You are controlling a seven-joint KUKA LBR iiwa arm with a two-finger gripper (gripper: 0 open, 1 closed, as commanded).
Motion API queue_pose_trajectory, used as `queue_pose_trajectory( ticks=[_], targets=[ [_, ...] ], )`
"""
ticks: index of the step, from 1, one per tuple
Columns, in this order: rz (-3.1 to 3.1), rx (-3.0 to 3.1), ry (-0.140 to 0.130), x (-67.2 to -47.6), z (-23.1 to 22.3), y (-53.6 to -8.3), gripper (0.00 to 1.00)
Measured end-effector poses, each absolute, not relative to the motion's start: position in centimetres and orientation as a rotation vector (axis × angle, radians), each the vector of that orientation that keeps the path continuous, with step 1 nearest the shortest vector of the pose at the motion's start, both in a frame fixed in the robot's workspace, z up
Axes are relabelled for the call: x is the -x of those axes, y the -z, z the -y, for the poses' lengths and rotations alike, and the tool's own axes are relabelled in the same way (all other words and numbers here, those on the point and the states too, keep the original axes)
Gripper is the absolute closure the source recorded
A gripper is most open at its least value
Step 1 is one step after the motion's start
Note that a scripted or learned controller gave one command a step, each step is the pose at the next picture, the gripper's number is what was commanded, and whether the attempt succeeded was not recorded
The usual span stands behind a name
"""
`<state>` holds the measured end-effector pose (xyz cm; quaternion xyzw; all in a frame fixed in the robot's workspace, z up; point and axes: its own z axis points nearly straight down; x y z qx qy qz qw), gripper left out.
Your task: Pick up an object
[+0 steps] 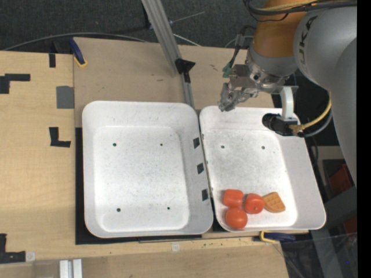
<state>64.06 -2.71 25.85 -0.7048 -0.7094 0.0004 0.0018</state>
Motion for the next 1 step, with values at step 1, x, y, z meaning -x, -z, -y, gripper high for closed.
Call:
queue_pose_trajectory(
  ticks=[1],
  targets=[
    [2.226, 2.212, -0.002, -63.02, -2.28, -25.67, 1.00]
  ],
)
